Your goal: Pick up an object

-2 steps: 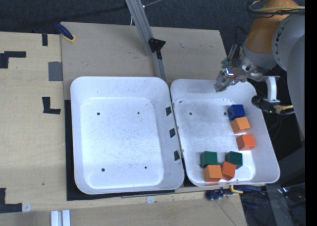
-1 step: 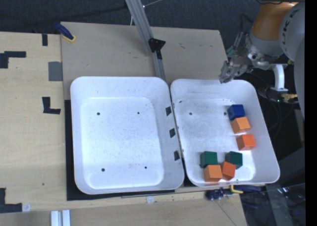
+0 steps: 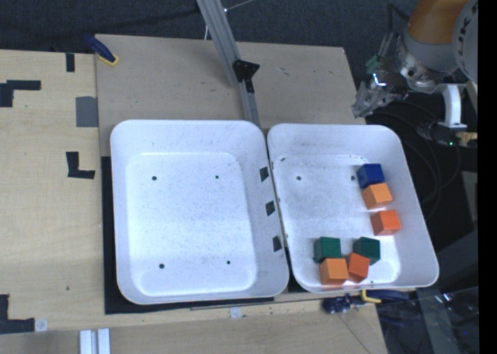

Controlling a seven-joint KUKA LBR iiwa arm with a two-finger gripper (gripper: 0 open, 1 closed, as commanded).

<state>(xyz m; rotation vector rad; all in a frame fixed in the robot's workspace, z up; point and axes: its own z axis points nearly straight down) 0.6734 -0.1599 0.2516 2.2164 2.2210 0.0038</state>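
Small cubes are seen in right bin [image 3: 404,189], lower right: blue block [image 3: 371,174], orange blocks [image 3: 377,195], green blocks [image 3: 327,248]. Gripper [image 3: 371,102] parked upper right.

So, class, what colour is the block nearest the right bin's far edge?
Blue, seen in the camera view from above.

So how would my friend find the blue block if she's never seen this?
Look in the right-hand white bin, along its right wall. Three blocks line up there, and the blue block is the top one. The two blocks below it are orange; it's the sole blue one.
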